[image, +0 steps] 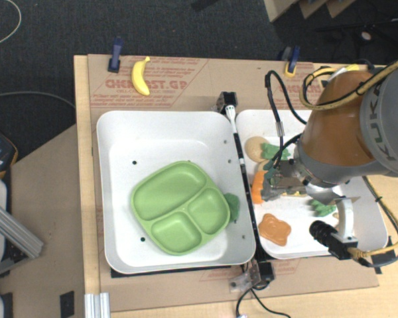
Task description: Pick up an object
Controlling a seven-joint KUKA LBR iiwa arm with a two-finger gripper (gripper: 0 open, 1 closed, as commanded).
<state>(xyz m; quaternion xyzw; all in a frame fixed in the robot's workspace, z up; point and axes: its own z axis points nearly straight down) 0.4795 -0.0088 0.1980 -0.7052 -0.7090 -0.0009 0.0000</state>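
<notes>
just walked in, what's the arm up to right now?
The arm is reaching down into the right bin, its gripper low among small items: an orange carrot-like piece, a tan round piece, a green piece and an orange lump. Nothing is visibly held. The left bin holds a green divided plate. A toy banana lies on the bench outside the bins.

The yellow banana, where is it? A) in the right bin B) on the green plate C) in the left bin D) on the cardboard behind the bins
D: the banana lies on the cardboard, behind the left bin.
</notes>
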